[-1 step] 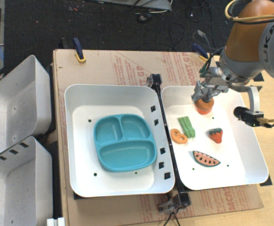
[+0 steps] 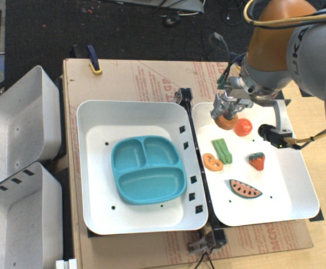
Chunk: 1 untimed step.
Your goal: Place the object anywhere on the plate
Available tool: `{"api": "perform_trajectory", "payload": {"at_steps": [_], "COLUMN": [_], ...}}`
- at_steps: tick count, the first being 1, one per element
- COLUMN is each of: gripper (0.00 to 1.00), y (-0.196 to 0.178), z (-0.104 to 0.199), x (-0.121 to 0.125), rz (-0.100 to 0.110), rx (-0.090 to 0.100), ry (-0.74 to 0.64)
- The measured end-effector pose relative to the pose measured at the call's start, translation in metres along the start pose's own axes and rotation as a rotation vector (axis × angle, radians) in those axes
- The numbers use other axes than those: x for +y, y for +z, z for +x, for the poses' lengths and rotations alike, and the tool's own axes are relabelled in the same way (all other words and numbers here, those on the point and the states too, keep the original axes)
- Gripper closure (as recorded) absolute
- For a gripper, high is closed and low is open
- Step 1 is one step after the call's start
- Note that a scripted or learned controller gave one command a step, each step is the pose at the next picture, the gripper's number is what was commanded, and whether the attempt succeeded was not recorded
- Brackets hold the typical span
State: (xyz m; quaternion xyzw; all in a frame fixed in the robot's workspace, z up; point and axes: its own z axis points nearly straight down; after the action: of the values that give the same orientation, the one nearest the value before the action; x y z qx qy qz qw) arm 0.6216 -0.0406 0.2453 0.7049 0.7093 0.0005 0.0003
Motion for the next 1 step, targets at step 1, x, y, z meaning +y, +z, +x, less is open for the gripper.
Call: {"api": "perform_trajectory", "payload": {"at_steps": [1], "gripper": [1.0], "y": [0.0085], "z": [0.0492], "x": [-0.0102], "rz": [0.004], "rx": [0.001], "ry": [-0.001]}}
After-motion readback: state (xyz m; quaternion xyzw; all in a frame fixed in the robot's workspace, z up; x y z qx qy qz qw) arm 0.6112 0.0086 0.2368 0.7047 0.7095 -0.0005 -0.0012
